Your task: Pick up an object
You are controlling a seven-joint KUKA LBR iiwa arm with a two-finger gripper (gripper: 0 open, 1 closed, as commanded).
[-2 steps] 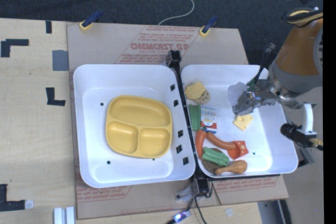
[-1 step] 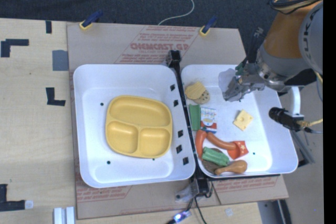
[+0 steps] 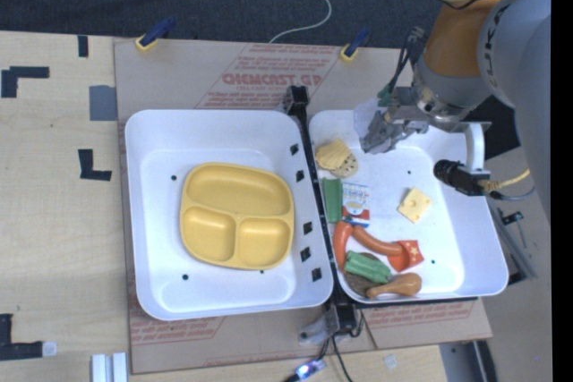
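The gripper (image 3: 383, 137) is hanging over the far part of the right bin (image 3: 466, 275), and its fingers are standing a little apart with nothing between them. The cookie (image 3: 336, 157) is lying just to the left of the fingers and a bit nearer, while the cheese wedge (image 3: 414, 205) is lying nearer and to their right. The yellow tray (image 3: 237, 216) is sitting well to the left of the fingers, in the left bin (image 3: 152, 139).

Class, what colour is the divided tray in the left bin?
Yellow: the divided tray, seen in the camera view.
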